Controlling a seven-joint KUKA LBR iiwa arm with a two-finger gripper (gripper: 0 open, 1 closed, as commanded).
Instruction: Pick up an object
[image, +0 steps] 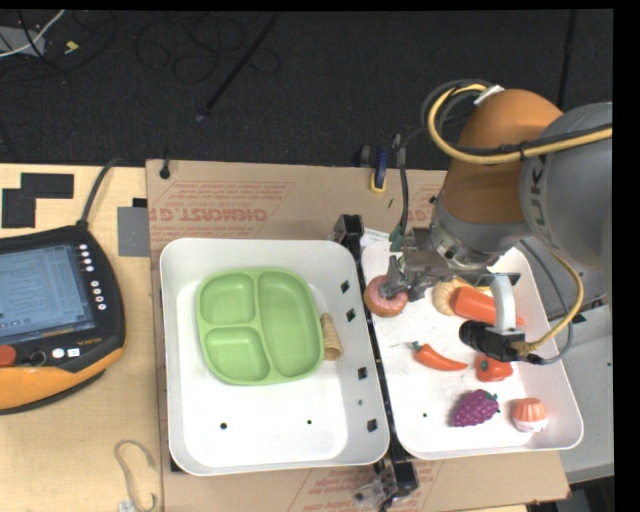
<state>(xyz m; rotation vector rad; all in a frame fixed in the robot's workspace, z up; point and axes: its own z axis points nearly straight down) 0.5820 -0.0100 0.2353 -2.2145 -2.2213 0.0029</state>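
Two white bins sit side by side on the bench. Left bin (190, 420) carries a green divided plate (258, 326) with a small tan piece (331, 336) at its right edge. Right bin (420, 420) holds a pink doughnut (383, 298) at its far left, and the gripper (398, 283) is down right on it, though I cannot tell how its pincer stands. Nearby lie a carrot (472, 303), a red chilli (440, 358), purple grapes (473, 408) and a strawberry (527, 412).
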